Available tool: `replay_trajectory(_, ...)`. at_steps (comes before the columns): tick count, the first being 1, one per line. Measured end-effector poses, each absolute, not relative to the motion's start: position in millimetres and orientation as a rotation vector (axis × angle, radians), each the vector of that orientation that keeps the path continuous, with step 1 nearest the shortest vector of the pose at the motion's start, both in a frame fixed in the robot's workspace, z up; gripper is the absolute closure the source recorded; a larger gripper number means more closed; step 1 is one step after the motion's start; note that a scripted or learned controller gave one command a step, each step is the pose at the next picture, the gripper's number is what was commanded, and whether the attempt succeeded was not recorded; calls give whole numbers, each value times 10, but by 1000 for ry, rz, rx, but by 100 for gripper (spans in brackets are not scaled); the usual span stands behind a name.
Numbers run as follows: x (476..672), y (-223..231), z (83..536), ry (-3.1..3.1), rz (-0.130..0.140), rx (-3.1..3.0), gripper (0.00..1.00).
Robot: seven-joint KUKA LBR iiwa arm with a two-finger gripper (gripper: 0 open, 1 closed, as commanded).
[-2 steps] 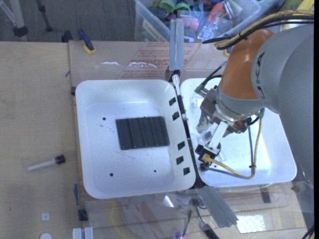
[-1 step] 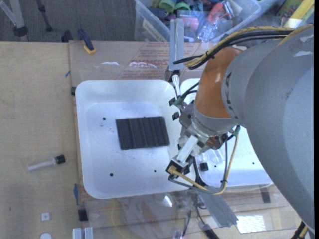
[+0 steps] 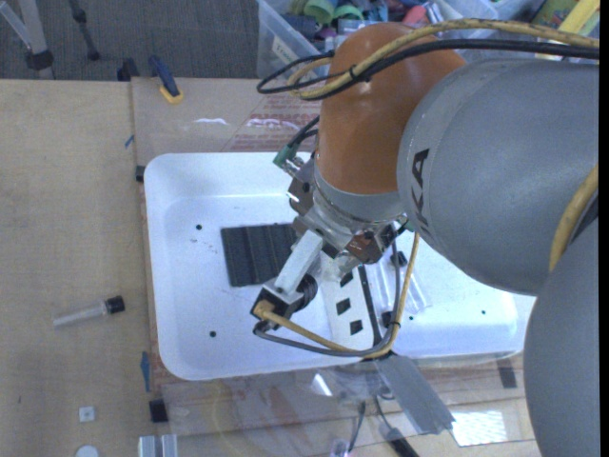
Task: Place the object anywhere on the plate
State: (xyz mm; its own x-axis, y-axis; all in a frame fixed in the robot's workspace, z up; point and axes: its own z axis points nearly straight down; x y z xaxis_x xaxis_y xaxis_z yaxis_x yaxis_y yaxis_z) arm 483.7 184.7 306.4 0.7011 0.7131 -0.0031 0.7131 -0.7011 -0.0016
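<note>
while the grey arm [image 3: 495, 160] hangs over the white bin [image 3: 171, 217], a flat black ribbed slab [image 3: 252, 253] lies on the bin floor left of the gripper [image 3: 376, 303], ribs running near to far, right edge hidden; the gripper's state i cannot tell

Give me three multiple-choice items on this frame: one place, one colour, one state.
1. Where is the dark plate?
A) in the white bin
B) on the bench outside it
C) in the toy tub

2. What colour is the clamp beyond the bin?
A) red
B) blue
C) green

3. How does the plate rest?
A) on edge
B) flat
C) lifted by the tool

Key:
1 A, the white bin floor surrounds it.
2 B, it is plainly blue.
3 B, its ribbed face lies level on the bin floor.
</note>
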Motion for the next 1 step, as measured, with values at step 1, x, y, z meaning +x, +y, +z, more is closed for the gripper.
replay_trajectory(1,4793,2234,2364,-671,2,-3070,100)
